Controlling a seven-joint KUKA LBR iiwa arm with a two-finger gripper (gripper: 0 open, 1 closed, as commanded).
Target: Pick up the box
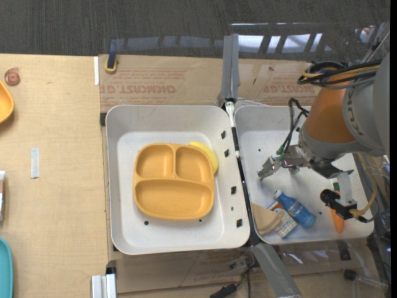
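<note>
- The arm (pixel 347 113), grey with an orange band, reaches in from the right over the right bin (pixel 248 135).
- Its gripper (pixel 268 168) hangs above the bin's left-middle floor, fingers pointing left and down (whether they are spread or closed I cannot tell; nothing shows between them).
- The box (pixel 284 223), small and light with red and blue print, lies flat near the right bin's front edge, below and a little right of the gripper and apart from it.
- A blue bottle (pixel 296 208) with a white cap lies tilted, touching or overlapping the box on its right side.
- A tan, wedge-shaped thing (pixel 265 219) lies just left of the box, against the bin's front left corner.
- An orange thing (pixel 337 221) (small, half hidden by the arm's black fittings) sits near the bin's right front.
- The left bin (pixel 118 166) holds an orange divided plate (pixel 175 182) with three compartments; a yellow thing (pixel 207 154) peeps out from under its upper right corner.
- Both bins stand side by side on the worktop (pixel 49 185), with cardboard (pixel 161 82) behind them.
</note>
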